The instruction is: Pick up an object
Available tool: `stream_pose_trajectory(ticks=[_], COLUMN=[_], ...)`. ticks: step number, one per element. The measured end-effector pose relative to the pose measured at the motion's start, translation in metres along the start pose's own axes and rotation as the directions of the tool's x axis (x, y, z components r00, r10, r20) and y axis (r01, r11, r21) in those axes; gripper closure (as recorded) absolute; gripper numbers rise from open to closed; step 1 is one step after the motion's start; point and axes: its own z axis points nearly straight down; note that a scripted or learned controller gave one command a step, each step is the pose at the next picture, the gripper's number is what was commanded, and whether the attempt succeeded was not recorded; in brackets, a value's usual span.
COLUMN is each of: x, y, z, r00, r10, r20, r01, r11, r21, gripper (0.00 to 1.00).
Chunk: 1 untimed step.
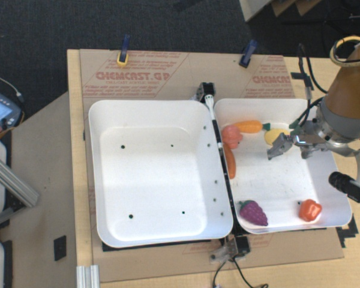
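Worktop [168,65]: cardboard sheet under both bins, clamped at far edge, prob. to stop it sliding.
Near edge, R bin [276,179]: purple grape bunch [253,212] by near-left corner; red pepper [310,210] by near-right corner. Well apart, so each is easy to reach singly.
L bin [147,173]: white, a few dark dots on floor, nothing in it; likely the drop side.
Divider side, R bin: orange-red long veg [230,162] lies along left wall; pink round fruit [231,135] touches its far end.
Far part, R bin: orange carrot [248,126] near back wall; yellow fruit [274,136] just beside gripper.
Gripper [280,147]: fingers part-spread, nothing between them; sits low over bin, just near of yellow fruit.
Task thing: no object picked yet; yellow fruit looks the closest candidate.
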Motion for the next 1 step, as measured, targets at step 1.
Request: stream_pose_trajectory(ticks=[1], x=[0.0001], y=[0.0008], z=[-0.0106], r00=[1.0], r10=[0.0], r20=[0.001], r01=[0.0], r11=[1.0], r21=[-0.003], gripper=[1.0])
